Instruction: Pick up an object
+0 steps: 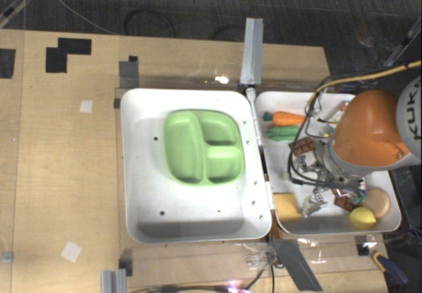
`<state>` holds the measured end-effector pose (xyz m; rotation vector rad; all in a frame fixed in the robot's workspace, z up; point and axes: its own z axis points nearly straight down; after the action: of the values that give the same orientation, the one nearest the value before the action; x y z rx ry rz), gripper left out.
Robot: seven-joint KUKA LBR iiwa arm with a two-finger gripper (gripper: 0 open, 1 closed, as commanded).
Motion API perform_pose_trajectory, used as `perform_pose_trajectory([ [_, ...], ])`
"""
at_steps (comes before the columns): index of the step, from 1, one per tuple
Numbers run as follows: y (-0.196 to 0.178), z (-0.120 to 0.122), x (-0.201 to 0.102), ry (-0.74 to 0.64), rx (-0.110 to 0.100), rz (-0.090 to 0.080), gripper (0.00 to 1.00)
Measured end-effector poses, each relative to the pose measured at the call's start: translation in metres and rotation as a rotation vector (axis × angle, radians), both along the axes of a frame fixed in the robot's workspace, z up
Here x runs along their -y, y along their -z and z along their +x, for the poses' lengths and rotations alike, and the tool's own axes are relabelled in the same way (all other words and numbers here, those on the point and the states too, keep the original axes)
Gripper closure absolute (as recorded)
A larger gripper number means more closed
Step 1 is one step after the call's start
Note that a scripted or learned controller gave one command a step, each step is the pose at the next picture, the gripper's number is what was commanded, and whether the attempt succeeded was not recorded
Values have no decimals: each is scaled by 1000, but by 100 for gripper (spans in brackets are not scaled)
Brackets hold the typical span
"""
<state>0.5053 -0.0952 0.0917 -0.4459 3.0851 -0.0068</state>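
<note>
The gripper [321,198] hangs low in the right bin [395,222], above small toy foods; whether it grips anything, I cannot tell. An orange carrot [287,118] lies at the bin's far end, a yellow lemon [362,218] beside a tan egg-like piece [377,202] at its near corner.

My orange wrist band [369,128] hung over white bins [142,219]; the divided tray [201,146] was pale green, the carrot [289,119] orange, the lemon [362,218] yellow.

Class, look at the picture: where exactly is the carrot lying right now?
The carrot lies in the right bin, near its far-left corner, just above a green vegetable and left of the arm's orange band.
</note>
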Motion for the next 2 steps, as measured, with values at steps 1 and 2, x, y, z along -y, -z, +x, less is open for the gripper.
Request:
perform_pose_trajectory([
  [1, -14, 6, -2, -8, 18, -2, 100],
  [2, -92, 83, 38, 112, -9, 1, 100],
])
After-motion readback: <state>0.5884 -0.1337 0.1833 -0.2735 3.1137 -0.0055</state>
